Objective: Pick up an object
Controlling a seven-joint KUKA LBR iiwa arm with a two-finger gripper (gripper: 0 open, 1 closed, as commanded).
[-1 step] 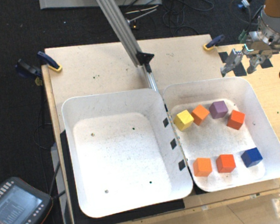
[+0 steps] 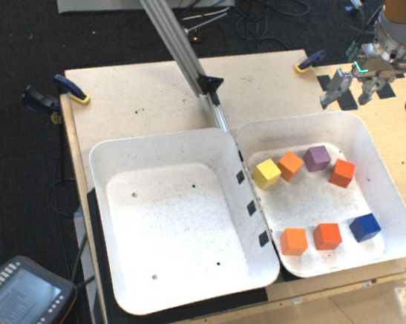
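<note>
Bench (image 2: 142, 99), gripper (image 2: 350, 88) above right bin (image 2: 384, 169)

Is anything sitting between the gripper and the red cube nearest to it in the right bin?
Nothing visible does. The gripper hovers outside the right bin, past its far corner; only the bin's rim lies between it and that red cube.

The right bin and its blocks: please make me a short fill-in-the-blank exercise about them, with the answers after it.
1. The right bin holds ____ blocks in all.
2. The block nearest the left bin in the upper row is ____ in colour.
3. In the lower row, the blue block lies at the ____ end in the camera view.
4. The purple block lies between an orange block and a ____ block.

Answers: seven; yellow; right; red
</note>
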